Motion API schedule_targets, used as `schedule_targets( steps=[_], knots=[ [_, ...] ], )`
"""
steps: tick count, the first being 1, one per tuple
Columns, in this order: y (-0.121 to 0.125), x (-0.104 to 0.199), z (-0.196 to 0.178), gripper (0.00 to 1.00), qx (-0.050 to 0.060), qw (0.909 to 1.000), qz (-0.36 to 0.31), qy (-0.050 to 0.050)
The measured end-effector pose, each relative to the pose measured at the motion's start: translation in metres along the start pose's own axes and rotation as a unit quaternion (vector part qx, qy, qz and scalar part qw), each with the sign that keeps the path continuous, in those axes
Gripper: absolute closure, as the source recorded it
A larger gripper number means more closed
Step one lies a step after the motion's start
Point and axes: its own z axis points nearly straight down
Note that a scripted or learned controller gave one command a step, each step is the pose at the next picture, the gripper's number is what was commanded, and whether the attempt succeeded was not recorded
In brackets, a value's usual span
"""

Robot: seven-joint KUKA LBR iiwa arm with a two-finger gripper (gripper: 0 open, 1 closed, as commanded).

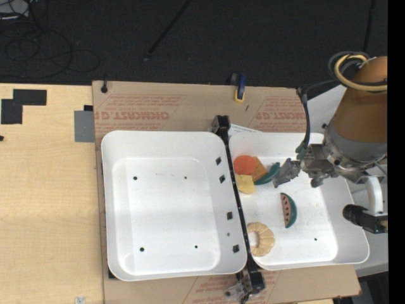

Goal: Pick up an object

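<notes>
Gripper low in right bin, beside teal piece. Finger state: cannot tell. Watermelon slice lies apart.

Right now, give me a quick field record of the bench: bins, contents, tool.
left bin: white, shallow, no objects seen in it
right bin: white, holds all the objects
orange piece: near the divider, upper part
yellow piece: just below the orange piece
teal piece: beside the orange piece, next to the tool
watermelon slice: mid bin
tan ring: lower left corner
tool: over the right bin, by the teal piece
</notes>
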Motion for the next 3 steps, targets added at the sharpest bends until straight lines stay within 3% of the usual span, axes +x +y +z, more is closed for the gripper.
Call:
schedule_targets(
  steps=[1,2,3],
  knots=[
    [-0.046,0.006,0.081,0.00,0.005,1.0000,0.001,0.001],
    [-0.043,0.003,0.066,1.00,0.001,1.0000,0.004,0.000],
    [0.024,0.012,0.000,1.00,-0.006,1.0000,-0.001,-0.001]
  ],
)
